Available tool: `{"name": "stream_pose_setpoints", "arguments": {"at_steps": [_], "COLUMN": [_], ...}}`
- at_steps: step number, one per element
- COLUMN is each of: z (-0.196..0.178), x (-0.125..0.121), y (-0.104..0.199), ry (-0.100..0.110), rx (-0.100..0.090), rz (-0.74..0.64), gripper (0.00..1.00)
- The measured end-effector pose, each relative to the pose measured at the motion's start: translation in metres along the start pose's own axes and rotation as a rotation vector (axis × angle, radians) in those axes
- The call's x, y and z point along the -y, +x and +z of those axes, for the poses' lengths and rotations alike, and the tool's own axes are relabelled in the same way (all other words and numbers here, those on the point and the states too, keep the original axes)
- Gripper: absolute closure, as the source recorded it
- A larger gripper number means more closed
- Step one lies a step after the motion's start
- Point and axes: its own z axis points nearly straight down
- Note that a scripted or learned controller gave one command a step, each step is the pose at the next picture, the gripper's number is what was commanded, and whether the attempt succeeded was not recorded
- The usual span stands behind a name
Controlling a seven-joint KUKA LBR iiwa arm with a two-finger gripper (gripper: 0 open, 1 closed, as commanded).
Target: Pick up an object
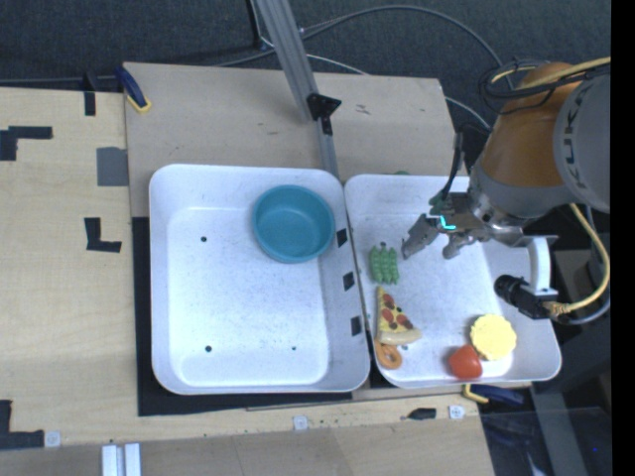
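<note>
While the two-finger gripper [438, 239] hangs over the right white bin [516, 291] with its fingers spread and nothing between them, four toys sit in there: one knobbly green plastic piece [384, 263] closest, one pizza slice [394, 319], one round red tomato [464, 362], one ruffled yellow disc [493, 336]. Left white bin [198, 315] has one smooth blue bowl [293, 223].

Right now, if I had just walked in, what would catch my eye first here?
Probably the blue bowl, alone near the back of the left bin. Next, the grey and orange arm reaching in from the right, its gripper open above the right bin, where a green toy, pizza slice and red ball lie.
</note>
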Motion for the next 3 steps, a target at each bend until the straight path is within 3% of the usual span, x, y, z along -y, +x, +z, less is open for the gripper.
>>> {"name": "stream_pose_setpoints", "arguments": {"at_steps": [1,3], "z": [0.000,0.113], "x": [0.000,-0.003], "y": [0.000,0.000], "ry": [0.000,0.000], "rx": [0.000,0.001], "rz": [0.000,0.000], "gripper": [0.00,0.00]}}
